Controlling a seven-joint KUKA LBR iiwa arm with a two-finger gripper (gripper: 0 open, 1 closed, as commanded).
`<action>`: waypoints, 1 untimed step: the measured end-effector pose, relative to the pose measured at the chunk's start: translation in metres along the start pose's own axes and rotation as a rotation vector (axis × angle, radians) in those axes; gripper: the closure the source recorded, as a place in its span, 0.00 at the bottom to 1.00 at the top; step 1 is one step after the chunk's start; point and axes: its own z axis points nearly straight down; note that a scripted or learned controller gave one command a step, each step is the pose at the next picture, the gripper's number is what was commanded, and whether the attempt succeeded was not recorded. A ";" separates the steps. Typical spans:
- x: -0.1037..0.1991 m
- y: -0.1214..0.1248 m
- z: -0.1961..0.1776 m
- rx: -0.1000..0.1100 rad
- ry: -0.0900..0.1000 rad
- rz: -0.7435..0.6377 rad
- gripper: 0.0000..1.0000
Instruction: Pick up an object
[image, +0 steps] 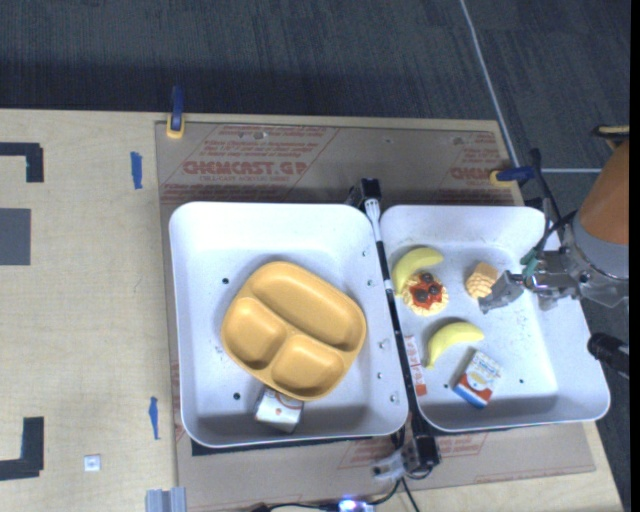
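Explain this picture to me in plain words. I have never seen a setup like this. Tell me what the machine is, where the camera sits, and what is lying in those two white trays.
One camera looks down at a slant on a bench with two shallow white bins. The robot arm, grey with an orange band, reaches in from the right; its gripper sits low in the right bin, beside a small yellow corn-like toy. I cannot tell whether it grips anything. That bin also holds two toy bananas, a small red-topped toy and a little carton. The left bin holds a yellow divided tray with a small white object at its near edge.
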 end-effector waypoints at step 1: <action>0.016 -0.040 0.104 -0.003 0.000 0.001 0.00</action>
